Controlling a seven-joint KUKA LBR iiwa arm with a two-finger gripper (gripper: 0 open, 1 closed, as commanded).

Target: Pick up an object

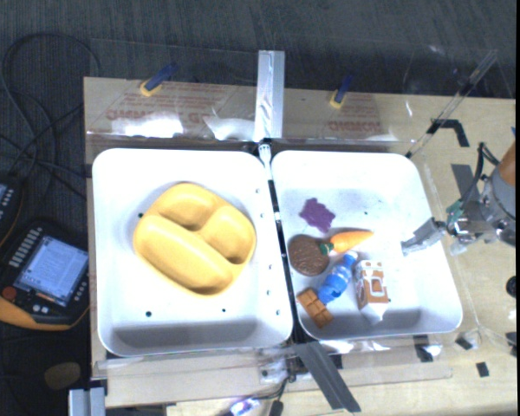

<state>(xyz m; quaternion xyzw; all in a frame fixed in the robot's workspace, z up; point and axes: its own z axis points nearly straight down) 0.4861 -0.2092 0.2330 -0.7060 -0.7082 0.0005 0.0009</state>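
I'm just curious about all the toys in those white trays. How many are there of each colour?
Yellow: 1, the big lumpy toy in the left tray
Purple: 1, flat piece
Orange: 1, carrot
Brown: 2, round disc and small block
Blue: 1, bottle
White and orange: 1, carton
Total: 7

1. Even overhead light falls bright on the two white bins [191,336], their floors nearly washed out.
2. Soft shadows pool along the bins' inner walls and under the yellow object [195,237].
3. Glare streaks the clear plastic sheet [243,111] on the desk [104,94].
4. The dark floor [156,16] looks grainy; the whole frame is slightly soft.
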